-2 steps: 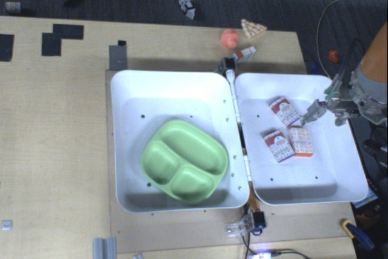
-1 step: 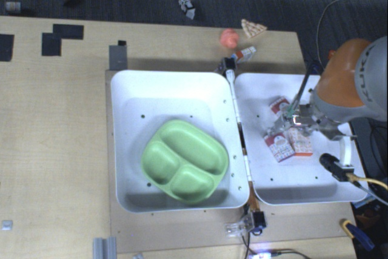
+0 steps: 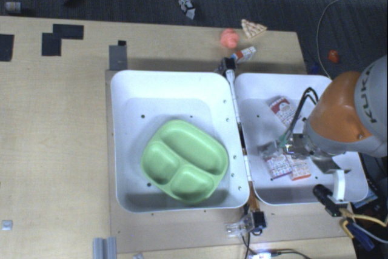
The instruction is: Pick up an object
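The right bin (image 3: 257,94) holds several small flat packets. One red and white packet (image 3: 280,106) lies toward the back. A printed card (image 3: 279,165) and an orange-edged one (image 3: 301,174) lie near the front, with a small grey piece (image 3: 267,147) beside them. My gripper (image 3: 290,144) reaches down into this bin from the right, just above the printed card's right side. The orange wrist band (image 3: 339,107) and grey body cover much of the bin's right half. Nothing shows as lifted off the bin floor.
A green divided plate (image 3: 185,159) lies in the left bin (image 3: 130,94). Beyond the bins on the bench sit a pink ball (image 3: 228,38), a triangular toy slice (image 3: 253,28) and a small tube (image 3: 244,54). Cables run along the bench's front right.
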Controlling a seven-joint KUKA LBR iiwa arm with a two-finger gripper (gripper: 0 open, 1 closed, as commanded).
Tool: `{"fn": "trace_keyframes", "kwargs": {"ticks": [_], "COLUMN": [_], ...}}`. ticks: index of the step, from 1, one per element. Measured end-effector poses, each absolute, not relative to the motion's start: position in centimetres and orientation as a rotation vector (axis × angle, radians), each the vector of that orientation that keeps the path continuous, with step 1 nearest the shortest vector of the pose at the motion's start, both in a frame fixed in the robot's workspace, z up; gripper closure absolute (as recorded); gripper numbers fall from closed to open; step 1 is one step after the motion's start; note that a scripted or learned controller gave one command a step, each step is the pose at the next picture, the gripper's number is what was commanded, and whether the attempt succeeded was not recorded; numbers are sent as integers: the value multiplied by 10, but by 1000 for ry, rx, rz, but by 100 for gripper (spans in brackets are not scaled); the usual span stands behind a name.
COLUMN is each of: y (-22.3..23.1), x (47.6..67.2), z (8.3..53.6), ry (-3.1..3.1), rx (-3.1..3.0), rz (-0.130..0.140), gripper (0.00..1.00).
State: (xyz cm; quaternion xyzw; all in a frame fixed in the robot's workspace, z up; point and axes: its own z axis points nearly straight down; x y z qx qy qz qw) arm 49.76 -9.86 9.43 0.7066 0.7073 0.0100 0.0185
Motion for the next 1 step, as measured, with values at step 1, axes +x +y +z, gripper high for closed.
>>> {"fn": "trace_keyframes", "kwargs": {"ticks": [1], "y": [-99], "x": [500], "z": [106], "ry": [2193], "rx": [2191], "rz": [37], "gripper": [100]}}
